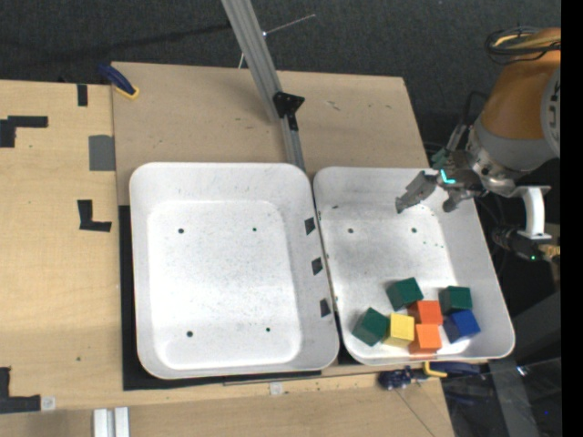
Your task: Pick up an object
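While the grey two-finger gripper (431, 192) is held above the far edge of the right-hand shallow white bin (364, 244), its fingers are seen spread apart, with nothing between them. A cluster of small hard-edged cubes is shown well apart from the gripper, toward the near end of the same bin: two dark green cubes (404, 292) (371, 326), a yellow cube (402, 327), two orange cubes (428, 312) (427, 337), a teal-green cube (455, 298) and a blue cube (463, 324). Several are packed touching one another. The cubes are judged light, stiff and unbreakable, with flat matte faces suited to a pinch across two opposite sides. The dark green cube nearest the gripper is judged the easiest, its sides being the least crowded. The bin surface appears smooth, speckled plastic with a rounded rim. The left-hand white bin (146, 244) lies beside it, farther from the gripper.
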Tool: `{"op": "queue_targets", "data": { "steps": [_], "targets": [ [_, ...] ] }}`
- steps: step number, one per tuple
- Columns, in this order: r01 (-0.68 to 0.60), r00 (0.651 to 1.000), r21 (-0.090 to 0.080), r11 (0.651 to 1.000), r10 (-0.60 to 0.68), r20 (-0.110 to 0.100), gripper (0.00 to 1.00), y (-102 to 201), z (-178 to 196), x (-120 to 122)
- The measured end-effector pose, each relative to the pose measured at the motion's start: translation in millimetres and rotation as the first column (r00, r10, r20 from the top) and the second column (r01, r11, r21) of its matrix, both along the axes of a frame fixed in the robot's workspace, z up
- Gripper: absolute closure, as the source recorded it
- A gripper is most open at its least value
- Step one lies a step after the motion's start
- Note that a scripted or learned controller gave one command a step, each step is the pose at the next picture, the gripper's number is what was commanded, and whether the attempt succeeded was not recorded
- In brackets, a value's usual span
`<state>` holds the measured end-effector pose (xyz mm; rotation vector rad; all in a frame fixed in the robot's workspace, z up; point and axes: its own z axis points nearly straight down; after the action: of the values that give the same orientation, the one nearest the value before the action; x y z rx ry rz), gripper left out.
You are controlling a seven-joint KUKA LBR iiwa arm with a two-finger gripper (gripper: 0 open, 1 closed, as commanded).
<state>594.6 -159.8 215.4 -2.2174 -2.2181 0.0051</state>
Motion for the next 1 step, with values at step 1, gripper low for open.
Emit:
{"op": "queue_targets", "data": {
  "steps": [1],
  "targets": [
    [-0.002, 1.0, -0.001, 1.0, 0.002, 0.005, 0.0, 0.1, 2.9, 1.0]
  ]
}}
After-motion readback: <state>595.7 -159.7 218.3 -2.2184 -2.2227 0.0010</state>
